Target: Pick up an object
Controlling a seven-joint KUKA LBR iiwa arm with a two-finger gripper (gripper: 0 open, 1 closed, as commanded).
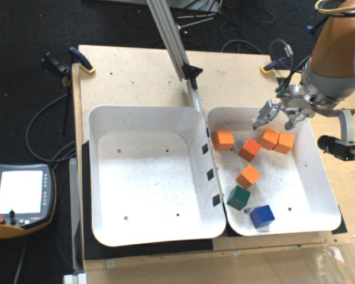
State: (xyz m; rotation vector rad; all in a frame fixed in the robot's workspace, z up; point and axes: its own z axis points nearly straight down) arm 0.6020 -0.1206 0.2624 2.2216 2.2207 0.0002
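The right bin (319, 176) holds several blocks. An orange block (224, 139) lies near its left wall, and a darker orange one (249, 149) sits beside it. Two orange blocks (277, 141) touch each other further right. Another orange block (248, 176) lies in the middle, with a green block (239, 197) and a blue block (261, 216) toward the front. My gripper (279, 116) hangs open above the bin's back edge, just behind the touching pair, with nothing between its fingers (262, 118).
The left bin (106, 158) sits beside the right one, its floor bare white. A metal pole (171, 40) slants across the bench's back. Clamps (77, 58) sit at the bench's rear corners. A teach pendant (21, 200) lies left of the bench.
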